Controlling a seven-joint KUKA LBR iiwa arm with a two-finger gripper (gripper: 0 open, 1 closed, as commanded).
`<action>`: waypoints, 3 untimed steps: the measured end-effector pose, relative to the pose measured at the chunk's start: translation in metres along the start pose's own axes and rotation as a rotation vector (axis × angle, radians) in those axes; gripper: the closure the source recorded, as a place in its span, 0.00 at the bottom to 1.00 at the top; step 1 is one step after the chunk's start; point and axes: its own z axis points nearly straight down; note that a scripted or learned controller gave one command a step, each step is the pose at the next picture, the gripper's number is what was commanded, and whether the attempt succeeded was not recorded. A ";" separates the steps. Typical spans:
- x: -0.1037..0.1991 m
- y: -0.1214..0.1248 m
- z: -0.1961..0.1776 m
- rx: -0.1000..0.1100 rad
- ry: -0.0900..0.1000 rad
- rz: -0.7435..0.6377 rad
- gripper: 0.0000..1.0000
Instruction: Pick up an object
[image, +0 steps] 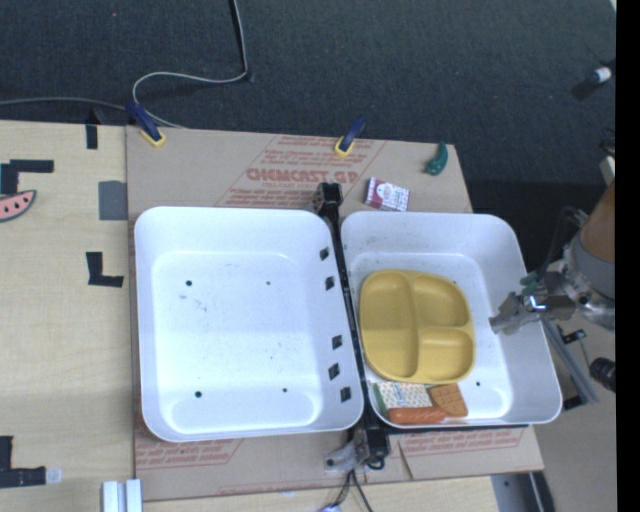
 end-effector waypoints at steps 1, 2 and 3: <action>0.000 0.000 0.000 -0.001 0.000 0.000 0.00; 0.022 0.003 0.126 -0.002 -0.001 0.003 0.00; 0.017 0.001 0.116 -0.001 -0.010 0.010 1.00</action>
